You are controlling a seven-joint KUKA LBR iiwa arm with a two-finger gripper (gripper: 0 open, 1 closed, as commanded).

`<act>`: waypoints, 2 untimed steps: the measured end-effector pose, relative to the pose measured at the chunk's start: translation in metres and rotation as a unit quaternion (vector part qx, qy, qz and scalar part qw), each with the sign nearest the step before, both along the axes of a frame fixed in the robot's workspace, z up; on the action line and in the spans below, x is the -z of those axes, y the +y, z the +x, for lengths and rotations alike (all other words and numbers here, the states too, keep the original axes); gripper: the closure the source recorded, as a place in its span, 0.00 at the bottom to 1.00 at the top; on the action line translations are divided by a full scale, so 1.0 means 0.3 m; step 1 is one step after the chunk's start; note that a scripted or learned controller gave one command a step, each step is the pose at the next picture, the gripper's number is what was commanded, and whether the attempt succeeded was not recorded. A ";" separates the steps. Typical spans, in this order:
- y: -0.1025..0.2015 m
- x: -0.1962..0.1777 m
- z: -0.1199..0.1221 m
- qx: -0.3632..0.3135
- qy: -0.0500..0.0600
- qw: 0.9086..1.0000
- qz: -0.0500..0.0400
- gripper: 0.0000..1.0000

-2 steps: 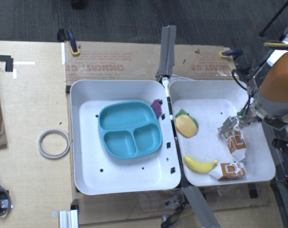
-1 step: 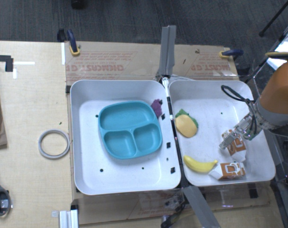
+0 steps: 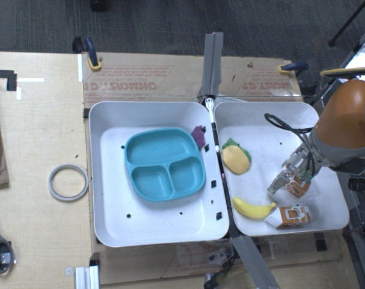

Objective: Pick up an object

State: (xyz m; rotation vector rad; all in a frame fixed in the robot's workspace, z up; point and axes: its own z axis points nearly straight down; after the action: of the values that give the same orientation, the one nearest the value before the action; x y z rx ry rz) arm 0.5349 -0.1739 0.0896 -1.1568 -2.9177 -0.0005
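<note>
The arm reaches into the right bin (image 3: 326, 218) from the right side. Its gripper (image 3: 285, 180) is low down near the bin floor, close to a small orange and white thing (image 3: 297, 187) that looks like a little box. The gripper sits right by this box, maybe touching it — but the view does not make clear if the box is between the fingers. So the pick does not look done yet. It cannot be told if the jaws are open or closed, because the metal parts blur together.

Other things wait in the same bin. A yellow banana (image 3: 253, 208) lies near the front edge, with a small carton (image 3: 290, 216) just beside it. A round yellow thing (image 3: 236, 159) with a bit of green under it sits near the wall between the bins.

The left bin (image 3: 104, 179) holds a blue tray (image 3: 165, 164) with three parts, and a small purple thing (image 3: 199, 135) peeks out at the tray's far corner — it is too small to name.

The arm's big orange and grey body hides part of the right bin's far side.
</note>
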 end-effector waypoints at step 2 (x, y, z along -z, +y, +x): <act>0.101 -0.002 0.279 0.097 0.000 0.995 -0.001 0.00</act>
State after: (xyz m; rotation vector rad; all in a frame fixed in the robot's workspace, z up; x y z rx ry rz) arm 0.6188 -0.1435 0.0901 -1.4338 -2.7939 0.0019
